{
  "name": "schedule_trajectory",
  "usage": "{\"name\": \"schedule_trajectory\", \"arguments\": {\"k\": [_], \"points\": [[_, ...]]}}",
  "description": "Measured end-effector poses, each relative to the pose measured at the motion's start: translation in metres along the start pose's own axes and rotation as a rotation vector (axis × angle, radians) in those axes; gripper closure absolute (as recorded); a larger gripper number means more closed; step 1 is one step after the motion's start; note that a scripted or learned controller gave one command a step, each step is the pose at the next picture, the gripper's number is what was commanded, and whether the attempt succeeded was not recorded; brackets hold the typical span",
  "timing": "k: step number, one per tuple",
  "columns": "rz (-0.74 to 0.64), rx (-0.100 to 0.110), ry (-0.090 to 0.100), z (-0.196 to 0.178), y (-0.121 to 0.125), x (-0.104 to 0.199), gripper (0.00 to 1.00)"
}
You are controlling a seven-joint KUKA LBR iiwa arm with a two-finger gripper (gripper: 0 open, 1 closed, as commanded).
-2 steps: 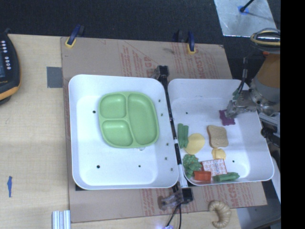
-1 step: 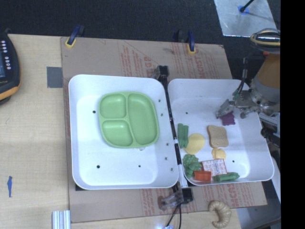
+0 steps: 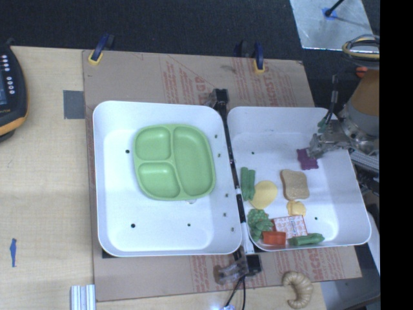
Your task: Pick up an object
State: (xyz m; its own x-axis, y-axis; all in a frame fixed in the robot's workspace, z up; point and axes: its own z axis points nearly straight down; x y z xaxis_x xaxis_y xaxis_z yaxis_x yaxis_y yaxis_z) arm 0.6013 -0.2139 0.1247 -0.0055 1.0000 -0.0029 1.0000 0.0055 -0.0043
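While the left bin (image 3: pixel 103 173) carries only a green divided plate (image 3: pixel 174 161) resting flat near its middle, the right bin (image 3: pixel 335 228), touching it along their shared edge, serves as the landmark for everything else on the counter (image 3: pixel 45 192). Along that bin's left wall lies a slim green vegetable piece (image 3: pixel 248 177), with a pale yellow round piece (image 3: pixel 264 193) just beside it toward the bin's centre. In the bin's lower-left corner sits a leafy green piece (image 3: pixel 259 221), and next to it a small red piece (image 3: pixel 274 238) touches a red-and-white packet (image 3: pixel 290 225). A long green pod (image 3: pixel 305 240) lies along the bin's lower wall. Near the bin's middle rests a tan slice of bread (image 3: pixel 295 184), with a small yellow chunk (image 3: pixel 296 207) just below it. Toward the bin's upper right, a small purple object (image 3: pixel 307 159) lies on the floor of the bin, and the end effector (image 3: pixel 321 142) hangs right above and beside it, reaching in over the bin's right wall; whether it is released or clenched cannot be told, and nothing is seen lifted. Outside the bin, below its lower wall, a curled tan piece (image 3: pixel 299 287) lies on the counter.
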Motion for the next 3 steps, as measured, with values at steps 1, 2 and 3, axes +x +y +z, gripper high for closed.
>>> {"name": "schedule_trajectory", "arguments": {"k": [1,2,3], "points": [[0.0,0.001,0.0,0.0,0.0,0.0,0.0],[0.0,0.002,0.003,0.035,0.0,0.003,0.0],[0.0,0.0,0.002,0.021,0.001,0.002,1.0]]}}
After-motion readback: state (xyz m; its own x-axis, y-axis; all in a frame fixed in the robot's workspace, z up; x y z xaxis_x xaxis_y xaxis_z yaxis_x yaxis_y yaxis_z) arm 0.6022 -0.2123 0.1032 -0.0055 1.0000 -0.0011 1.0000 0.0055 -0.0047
